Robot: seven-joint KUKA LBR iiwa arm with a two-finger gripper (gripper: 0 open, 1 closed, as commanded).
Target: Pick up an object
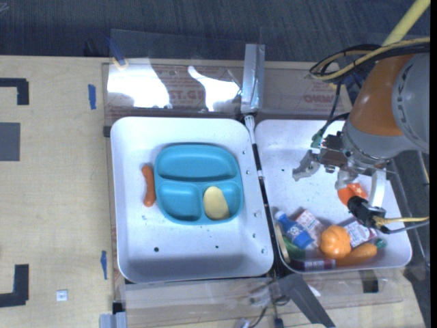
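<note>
My gripper [338, 183] hangs over the right bin [287, 145], toward its right side, with its fingers spread wide. One grey finger [304, 169] points left and a pale one [377, 191] points down on the right. A small orange-red item [347, 191] shows between them, partly hidden by the wrist; neither finger visibly touches it. Below, along the bin's front wall, lie a blue-and-white packet [298, 228], a round orange fruit [334, 241] and a carrot [362, 253].
The left bin [130, 203] holds a blue divided tray [194, 180] with a yellow lump [216, 202] in its front right compartment. An orange sausage-shaped piece [148, 184] lies left of the tray. A yellow cable [403, 221] crosses the right bin's right rim.
</note>
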